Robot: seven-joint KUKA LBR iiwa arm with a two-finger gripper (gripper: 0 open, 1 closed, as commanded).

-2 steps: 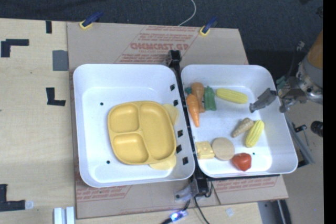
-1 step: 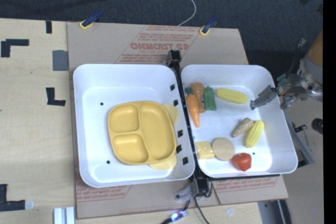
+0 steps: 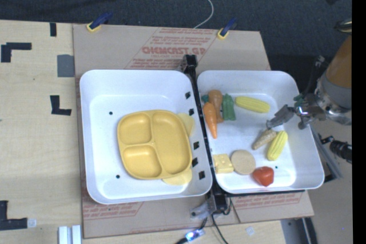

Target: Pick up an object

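Two white bins side by side on cardboard over the bench. Left bin (image 3: 97, 88) holds a yellow divided plate (image 3: 153, 143), sitting roughly centre, with a pale yellow piece (image 3: 184, 122) poking out under its 2 o'clock edge.

Right bin (image 3: 286, 84) holds the toy food. Gripper (image 3: 281, 118) comes in from 3 o'clock, over the bin's right side, dark fingers pointing toward 8 o'clock. Can't tell how wide the fingers are spread; nothing visible between them, so no held object seen.

Objects relative to gripper tip:
- tan corn cob (image 3: 263, 138): just below the tip, at about 7 o'clock, closest item, tilted.
- yellow corn cob (image 3: 277, 145): beside the tan one, at 6 o'clock from the tip, touching or nearly touching it.
- second yellow corn (image 3: 252, 104): at 10 o'clock from the tip, near, lying almost horizontal by the bin's top wall.
- green piece (image 3: 228, 107): further out at 9 o'clock, next to the carrots.
- orange carrot (image 3: 211, 119): at 9 o'clock, well apart, along the bin's left wall; a second orange piece (image 3: 215, 96) just above it.
- round tan disc (image 3: 243, 162): at 7 o'clock, lower middle of the bin.
- yellow cheese-like block (image 3: 223, 164): touching the disc's left side.
- red tomato (image 3: 263, 176): at 6 o'clock from the tip, near the bin's bottom wall.

Arm's orange band (image 3: 342, 63) sits at the far right edge.
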